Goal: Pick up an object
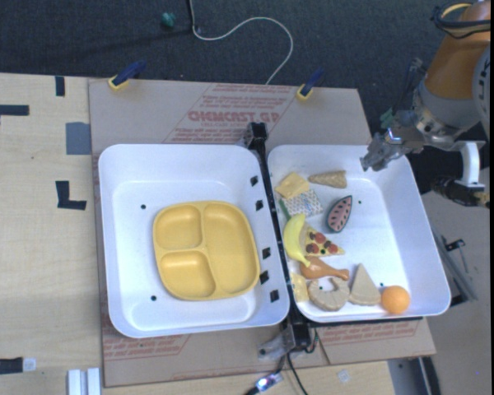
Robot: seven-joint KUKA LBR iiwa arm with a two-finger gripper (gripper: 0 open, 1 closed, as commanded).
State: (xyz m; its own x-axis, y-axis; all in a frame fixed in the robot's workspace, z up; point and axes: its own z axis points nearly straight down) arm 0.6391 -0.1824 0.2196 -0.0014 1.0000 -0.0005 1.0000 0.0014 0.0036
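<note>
My pincer [380, 156] hovers at the right bin's [420, 220] one o'clock corner; I can't tell its state. Toys crowd seven o'clock: banana [293, 239], pizza [321, 243], orange [395, 299]. Descending there risks clipping neighbours or the divider.

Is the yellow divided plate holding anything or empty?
Empty. The yellow plate in the left bin shows three bare compartments; the toy food lies in the right bin.

The arm [465, 64] is cut off by the right edge above its orange band. The fingers of the tool [377, 158] are too small and blurred to be read. The banana [293, 239] is partly overlapped by the pizza slice [322, 244].
</note>
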